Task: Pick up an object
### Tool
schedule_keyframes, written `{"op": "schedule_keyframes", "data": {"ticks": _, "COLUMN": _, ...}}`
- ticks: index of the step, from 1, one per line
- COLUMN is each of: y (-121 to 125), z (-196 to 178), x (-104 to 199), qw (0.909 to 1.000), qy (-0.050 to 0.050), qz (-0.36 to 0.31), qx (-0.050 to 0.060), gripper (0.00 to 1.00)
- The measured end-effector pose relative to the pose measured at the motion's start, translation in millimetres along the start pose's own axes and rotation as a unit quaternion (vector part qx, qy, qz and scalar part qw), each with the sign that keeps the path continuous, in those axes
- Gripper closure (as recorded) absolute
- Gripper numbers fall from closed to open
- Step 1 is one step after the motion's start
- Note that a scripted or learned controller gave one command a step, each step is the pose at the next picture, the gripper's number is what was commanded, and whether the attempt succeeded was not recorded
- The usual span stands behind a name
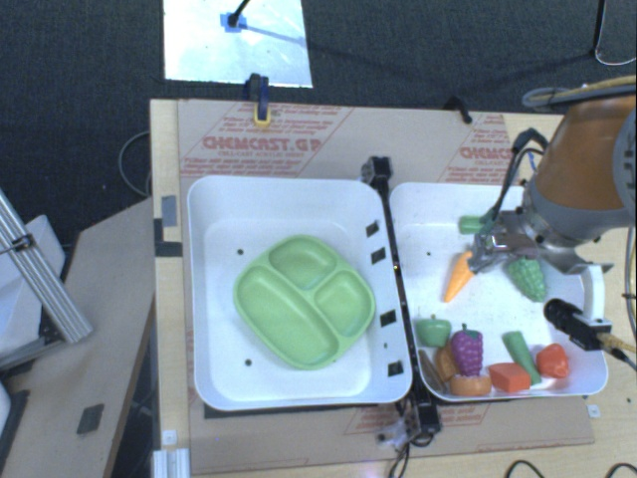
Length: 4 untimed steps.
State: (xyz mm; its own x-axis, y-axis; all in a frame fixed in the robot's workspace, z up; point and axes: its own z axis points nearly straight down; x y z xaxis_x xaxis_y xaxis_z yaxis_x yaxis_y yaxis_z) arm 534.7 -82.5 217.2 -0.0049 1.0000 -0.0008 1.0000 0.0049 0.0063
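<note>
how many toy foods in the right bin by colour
Orange: 2, carrot and a piece at the front
Green: 4
Purple: 1, grapes
Red: 2
Total: 9

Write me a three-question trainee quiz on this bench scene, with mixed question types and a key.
1. True or false: the green divided plate lies in the left bin.
2. Multiple choice: which item lies nearest the claw? A) orange carrot B) purple grapes C) red tomato
3. Fill in: most of the toy food is piled along the ____ edge of the right bin, the edge nearest the camera.

Key: 1 true. 2 A. 3 bottom.
</note>
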Motion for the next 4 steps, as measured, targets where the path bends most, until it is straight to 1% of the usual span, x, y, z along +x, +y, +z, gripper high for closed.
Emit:
{"op": "schedule_keyframes", "data": {"ticks": 1, "y": 1.0, "z": -7.4, "x": 0.1, "qw": 1.0000, "qy": 0.000, "qz": 0.000, "qx": 0.002, "gripper": 1.00}}
{"op": "schedule_keyframes", "data": {"ticks": 2, "y": 50.6, "z": -13.2, "x": 16.3, "qw": 1.0000, "qy": 0.000, "qz": -0.001, "qx": 0.000, "gripper": 1.00}}
{"op": "schedule_keyframes", "data": {"ticks": 3, "y": 59.4, "z": -15.2, "x": 28.1, "qw": 1.0000, "qy": 0.001, "qz": 0.000, "qx": 0.002, "gripper": 1.00}}
{"op": "schedule_keyframes", "data": {"ticks": 4, "y": 51.8, "z": 3.4, "x": 25.2, "qw": 1.0000, "qy": 0.000, "qz": 0.002, "qx": 0.003, "gripper": 1.00}}
